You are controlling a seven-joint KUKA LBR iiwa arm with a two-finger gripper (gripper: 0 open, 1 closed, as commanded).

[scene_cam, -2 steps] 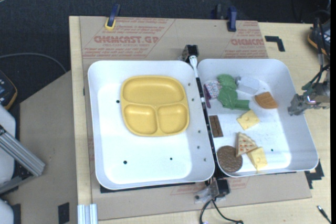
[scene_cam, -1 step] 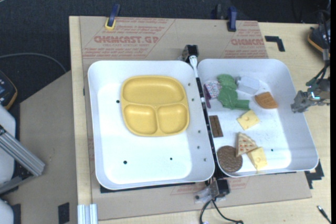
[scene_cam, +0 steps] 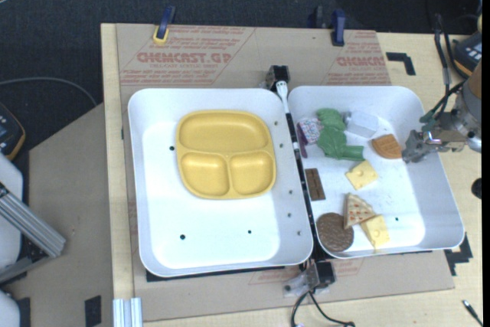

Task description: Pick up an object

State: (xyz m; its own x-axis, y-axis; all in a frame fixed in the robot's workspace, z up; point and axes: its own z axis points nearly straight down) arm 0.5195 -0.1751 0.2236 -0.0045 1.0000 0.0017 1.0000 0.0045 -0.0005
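Observation:
The right bin [scene_cam: 429,188] holds several small items: a green toy figure [scene_cam: 335,135], an orange cookie-like piece [scene_cam: 387,146], a yellow cheese wedge [scene_cam: 361,175], a pizza-slice toy [scene_cam: 357,209], a second cheese block [scene_cam: 375,230], a round brown cookie [scene_cam: 334,232], a dark chocolate bar [scene_cam: 314,184] and a purple-white piece [scene_cam: 309,129]. My gripper [scene_cam: 413,148] hangs at the bin's right side, just right of the orange piece. Nothing shows between its fingers.
The left bin [scene_cam: 153,203] holds a yellow three-compartment tray [scene_cam: 227,152]. Clamps [scene_cam: 161,27] [scene_cam: 337,27] grip the brown board's far edge. A clear plastic scrap [scene_cam: 366,121] lies by the green figure. Cables run at the right edge.

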